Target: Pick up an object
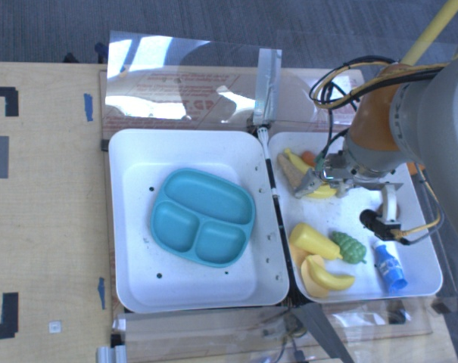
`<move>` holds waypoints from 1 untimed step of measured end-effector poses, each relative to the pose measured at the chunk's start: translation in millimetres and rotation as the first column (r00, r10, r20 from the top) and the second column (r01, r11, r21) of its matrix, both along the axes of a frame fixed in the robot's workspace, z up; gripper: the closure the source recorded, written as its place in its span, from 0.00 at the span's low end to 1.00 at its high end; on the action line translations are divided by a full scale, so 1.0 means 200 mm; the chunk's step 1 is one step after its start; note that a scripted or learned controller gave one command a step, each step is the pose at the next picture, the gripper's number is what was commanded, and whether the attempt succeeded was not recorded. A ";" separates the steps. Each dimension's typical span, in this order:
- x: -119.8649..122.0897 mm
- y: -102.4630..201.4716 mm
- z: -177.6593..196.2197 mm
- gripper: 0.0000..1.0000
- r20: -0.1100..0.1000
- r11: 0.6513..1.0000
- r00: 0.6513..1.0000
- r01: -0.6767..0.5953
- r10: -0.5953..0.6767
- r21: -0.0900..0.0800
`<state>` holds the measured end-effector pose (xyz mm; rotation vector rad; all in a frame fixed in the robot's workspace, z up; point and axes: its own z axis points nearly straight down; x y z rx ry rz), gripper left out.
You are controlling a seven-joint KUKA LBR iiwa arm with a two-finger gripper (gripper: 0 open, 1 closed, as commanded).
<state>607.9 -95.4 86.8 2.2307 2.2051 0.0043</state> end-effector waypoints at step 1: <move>0.23 -0.04 -0.01 0.00 -0.026 0.996 0.995 0.093 -0.092 0.005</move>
